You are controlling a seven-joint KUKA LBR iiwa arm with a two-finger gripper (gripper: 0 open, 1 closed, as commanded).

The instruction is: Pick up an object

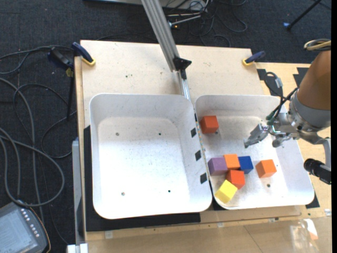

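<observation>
While no block sits between the fingers, the picking up is not yet done: every block lies on the floor of the right bin (308, 194), so the descent, the grip and the lift all remain, as far as I can judge.

Taking the right bin as the landmark and going left to right: the left bin (97, 141) lies just beside it, touching along the shared wall. Inside the right bin, near that wall, an orange block (210, 124) stands alone toward the far end. Nearer the front sits a cluster: a purple block (217, 165), a yellow block (226, 191) at the front rim, an orange cube (231, 161) touching the purple one, a red-orange block (236, 178) just in front of it, and a blue block (245, 164) on the cluster's right side. A second lone orange block (266, 168) lies apart, further right.

The gripper (254, 137) hangs over the bin's middle, above and between the cluster and the far orange block; whether its fingers are spread or closed I cannot tell.

The blocks look roughly cubic, with no clear long axis; the yellow one sits turned cornerwise to the bin walls.
</observation>
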